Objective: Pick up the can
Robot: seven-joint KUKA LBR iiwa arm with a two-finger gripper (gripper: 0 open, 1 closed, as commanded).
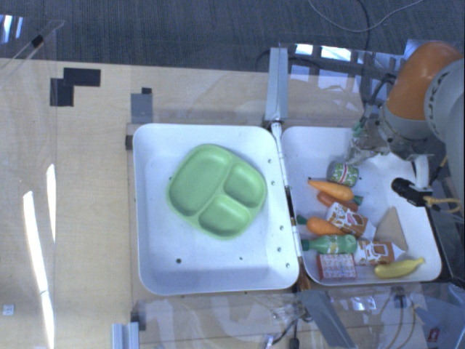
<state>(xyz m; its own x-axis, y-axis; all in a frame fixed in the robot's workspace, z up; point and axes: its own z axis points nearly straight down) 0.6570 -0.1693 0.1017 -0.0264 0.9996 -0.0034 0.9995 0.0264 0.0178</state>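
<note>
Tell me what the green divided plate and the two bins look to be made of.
Green divided plate: looks like moulded plastic, matte, with soft rounded compartment edges and an even colour. Two shallow white bins, left and right: probably plastic too, smooth and slightly glossy, with rounded corners; coated metal can't be ruled out.

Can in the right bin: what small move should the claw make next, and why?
Probably a short, straight descent onto the can. The claw sits just up and to the right of it, near the right bin's upper area, so a slight shift left first looks wise. An orange carrot lies right below the can, so staying on the can's upper side should avoid snagging it.
</note>
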